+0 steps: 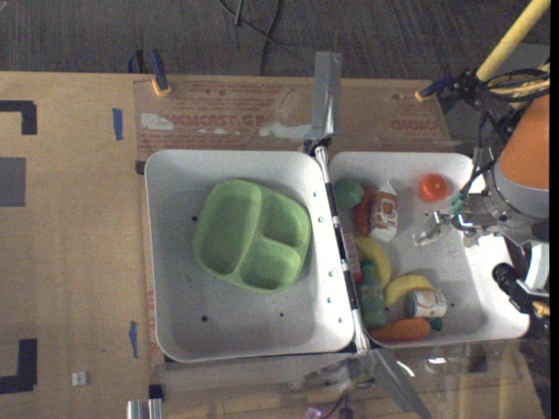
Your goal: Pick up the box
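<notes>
On the left, the first white bin carries a green divided plate and nothing the task wants, so trouble starts further right, along the inner wall of the second bin. The box — a small white-and-brown carton — lies near that bin's upper left, touching a reddish item on its left and just below a green ball; a finger coming down on that side could wedge against either one instead of the carton. Below it sit two bananas, a can and a carrot (well clear of the grasp, I judge). Right of the box, beneath an orange ball, the gripper hangs near the bin floor — whether its fingers are spread or pressed together I cannot tell. If it closes where it is, it likely closes on air; it needs to travel left first, and the carton may tip or slide.
</notes>
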Tool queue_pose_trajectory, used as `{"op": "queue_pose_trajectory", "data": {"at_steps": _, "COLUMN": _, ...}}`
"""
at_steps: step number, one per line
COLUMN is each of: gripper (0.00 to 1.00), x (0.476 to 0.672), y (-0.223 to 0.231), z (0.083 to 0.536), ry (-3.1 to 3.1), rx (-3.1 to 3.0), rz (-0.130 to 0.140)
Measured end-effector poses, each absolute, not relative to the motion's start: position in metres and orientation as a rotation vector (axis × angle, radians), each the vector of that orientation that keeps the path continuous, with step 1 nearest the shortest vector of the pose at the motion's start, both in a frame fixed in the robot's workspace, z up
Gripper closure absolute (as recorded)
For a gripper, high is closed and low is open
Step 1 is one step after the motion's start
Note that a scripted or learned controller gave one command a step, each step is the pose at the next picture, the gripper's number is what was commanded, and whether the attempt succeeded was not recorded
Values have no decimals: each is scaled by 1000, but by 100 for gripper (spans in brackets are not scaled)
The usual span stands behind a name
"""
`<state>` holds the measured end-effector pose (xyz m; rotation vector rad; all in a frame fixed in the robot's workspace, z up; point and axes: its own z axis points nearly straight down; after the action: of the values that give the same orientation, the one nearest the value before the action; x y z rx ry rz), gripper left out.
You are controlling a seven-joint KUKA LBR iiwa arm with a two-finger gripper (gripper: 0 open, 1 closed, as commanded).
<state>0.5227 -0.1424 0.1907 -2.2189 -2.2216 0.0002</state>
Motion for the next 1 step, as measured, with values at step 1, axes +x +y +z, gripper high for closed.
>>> {"op": "queue_pose_trajectory", "data": {"at_steps": 1, "gripper": 0, "x": 533, "y": -220, "z": 285, "ry": -2099, "rx": -2341, "rz": 0}}
